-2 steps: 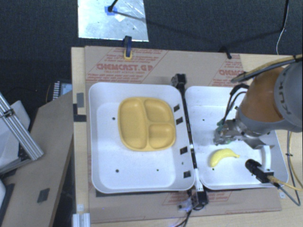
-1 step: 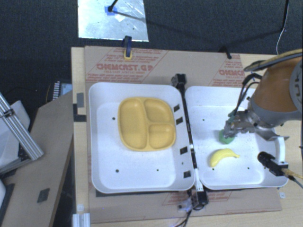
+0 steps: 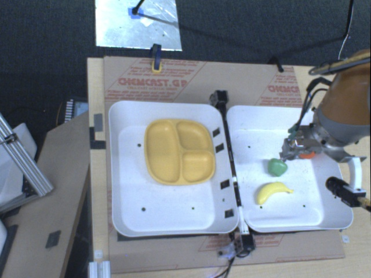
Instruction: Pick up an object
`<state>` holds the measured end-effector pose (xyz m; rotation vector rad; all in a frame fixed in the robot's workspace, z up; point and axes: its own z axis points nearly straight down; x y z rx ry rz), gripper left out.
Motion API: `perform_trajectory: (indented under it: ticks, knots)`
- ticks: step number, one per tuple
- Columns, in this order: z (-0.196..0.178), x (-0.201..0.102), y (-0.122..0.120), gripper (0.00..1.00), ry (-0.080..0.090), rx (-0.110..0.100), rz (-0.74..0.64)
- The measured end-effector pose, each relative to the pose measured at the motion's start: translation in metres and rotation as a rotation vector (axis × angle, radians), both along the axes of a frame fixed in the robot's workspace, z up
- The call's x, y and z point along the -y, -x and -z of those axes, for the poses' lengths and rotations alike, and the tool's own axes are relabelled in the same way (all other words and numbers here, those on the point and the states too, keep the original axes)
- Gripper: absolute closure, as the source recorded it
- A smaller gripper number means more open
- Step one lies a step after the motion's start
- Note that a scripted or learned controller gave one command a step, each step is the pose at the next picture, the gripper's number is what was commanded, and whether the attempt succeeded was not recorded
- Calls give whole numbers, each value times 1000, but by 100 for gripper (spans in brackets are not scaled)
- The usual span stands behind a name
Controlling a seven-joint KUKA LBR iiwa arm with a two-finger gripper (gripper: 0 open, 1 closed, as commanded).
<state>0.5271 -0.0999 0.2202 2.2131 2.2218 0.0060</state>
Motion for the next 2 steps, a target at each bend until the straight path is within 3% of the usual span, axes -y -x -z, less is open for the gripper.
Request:
perform_trajectory:
  ticks: [1,2]
  knots:
    - [-32,0,-1,100,0,-3,0]
    - [-32,-60,-9,100,-2,-4,-6]
